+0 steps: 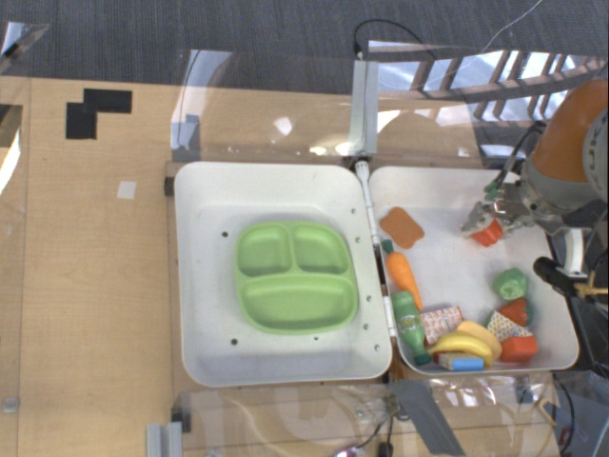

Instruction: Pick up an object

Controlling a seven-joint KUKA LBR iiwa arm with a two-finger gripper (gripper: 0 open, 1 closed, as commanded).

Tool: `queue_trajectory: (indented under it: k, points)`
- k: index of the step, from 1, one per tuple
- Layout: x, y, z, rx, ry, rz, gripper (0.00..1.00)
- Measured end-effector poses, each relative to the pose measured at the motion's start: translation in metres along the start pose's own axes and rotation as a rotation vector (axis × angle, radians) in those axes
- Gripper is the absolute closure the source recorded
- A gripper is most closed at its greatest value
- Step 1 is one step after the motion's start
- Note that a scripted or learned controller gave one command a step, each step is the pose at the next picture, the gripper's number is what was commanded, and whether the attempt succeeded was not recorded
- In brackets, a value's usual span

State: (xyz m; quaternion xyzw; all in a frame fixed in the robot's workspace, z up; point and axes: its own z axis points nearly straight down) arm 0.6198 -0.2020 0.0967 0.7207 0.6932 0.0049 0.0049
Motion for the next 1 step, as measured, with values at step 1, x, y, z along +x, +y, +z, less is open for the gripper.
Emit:
queue_trajectory:
  k: [1]
  points:
    - [0.0768, -0.0148, -0.0914, 0.009, 0.001, -0.062, 1.0]
